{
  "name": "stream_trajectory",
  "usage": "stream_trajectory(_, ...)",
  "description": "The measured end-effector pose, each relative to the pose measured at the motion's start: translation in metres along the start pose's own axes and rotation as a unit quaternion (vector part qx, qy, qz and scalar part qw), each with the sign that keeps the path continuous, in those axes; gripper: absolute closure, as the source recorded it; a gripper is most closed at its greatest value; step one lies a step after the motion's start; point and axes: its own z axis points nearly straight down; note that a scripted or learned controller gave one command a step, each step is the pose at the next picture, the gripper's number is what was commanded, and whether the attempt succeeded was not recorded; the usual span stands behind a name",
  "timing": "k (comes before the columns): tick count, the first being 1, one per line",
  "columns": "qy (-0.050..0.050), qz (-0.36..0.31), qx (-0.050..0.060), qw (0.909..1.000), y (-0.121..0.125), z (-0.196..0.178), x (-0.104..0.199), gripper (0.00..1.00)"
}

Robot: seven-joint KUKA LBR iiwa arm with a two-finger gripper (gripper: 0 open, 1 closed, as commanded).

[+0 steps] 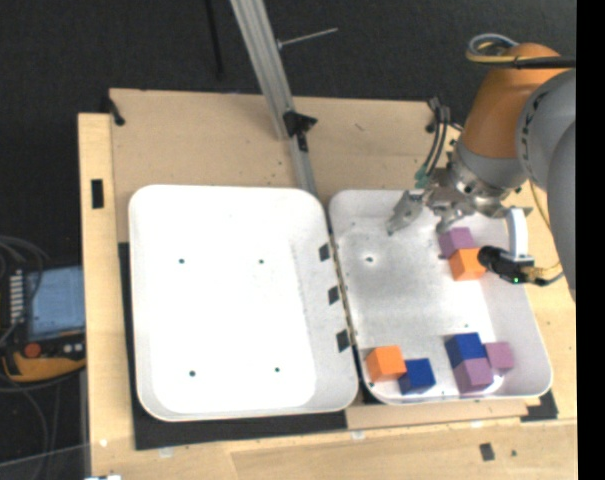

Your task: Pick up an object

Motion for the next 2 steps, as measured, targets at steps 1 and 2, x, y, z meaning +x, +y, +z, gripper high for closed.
stream_trajectory(1,0.000,-0.002,0.000,1.0000,0.0067,0.0562,0.0056,0.00)
stream_trajectory(2,-0.001,-0.002,-0.002,1.0000,0.0073,0.0637,0.0044,0.00)
